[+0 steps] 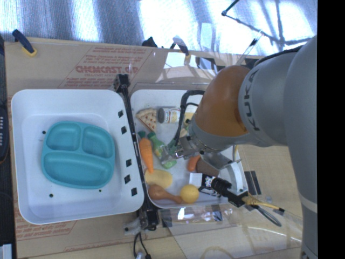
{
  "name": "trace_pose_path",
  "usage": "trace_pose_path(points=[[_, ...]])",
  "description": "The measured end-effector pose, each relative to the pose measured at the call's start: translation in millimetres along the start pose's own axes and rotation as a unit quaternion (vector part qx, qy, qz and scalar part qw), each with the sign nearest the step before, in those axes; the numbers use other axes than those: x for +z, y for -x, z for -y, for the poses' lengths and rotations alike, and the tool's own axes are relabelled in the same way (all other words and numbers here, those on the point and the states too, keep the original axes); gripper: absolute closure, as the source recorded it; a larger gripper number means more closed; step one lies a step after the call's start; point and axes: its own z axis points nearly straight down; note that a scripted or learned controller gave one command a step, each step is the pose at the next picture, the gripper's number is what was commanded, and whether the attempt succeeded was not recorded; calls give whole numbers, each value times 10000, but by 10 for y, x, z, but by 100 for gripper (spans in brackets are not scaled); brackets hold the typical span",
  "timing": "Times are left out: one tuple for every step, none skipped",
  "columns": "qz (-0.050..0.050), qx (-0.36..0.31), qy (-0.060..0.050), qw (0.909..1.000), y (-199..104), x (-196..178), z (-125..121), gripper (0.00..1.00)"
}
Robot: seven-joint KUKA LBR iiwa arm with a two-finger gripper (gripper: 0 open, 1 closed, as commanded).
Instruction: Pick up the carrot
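The grey arm (pixel 280 90) with its orange band (pixel 223 109) reaches in from the right and bends down over the right of the 2 white bins (pixel 161 97), its claw (pixel 171 156) set low among the toy food near the middle of that bin. Whether the claw is open or closed I cannot tell from this view, since the wrist and the clutter around the tip hide it. The carrot (pixel 146 153) lies just left of the claw, near the bin's left wall, its long orange body running roughly up and down the picture; it rests on the bin floor and nothing shows it gripped. A green piece (pixel 155 143) sits between the carrot and the claw, up against the carrot's upper part. Above and left of the claw lies a pizza slice (pixel 147 119), with a small bottle (pixel 170 115) on its side directly above the claw. Below the claw sits a yellow lemon (pixel 189 193), and to the lower left a tan, drumstick-like piece (pixel 161 193). Far left of the claw, in the other bin (pixel 27 161), rests a teal plate (pixel 78 154) with 3 compartments.
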Motion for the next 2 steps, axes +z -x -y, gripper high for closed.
trace_pose_path(points=[[-9, -1343, -26, 9909, 828, 332, 184, 100], [-9, -389, 7, 9992, 8, -308, 94, 100]])
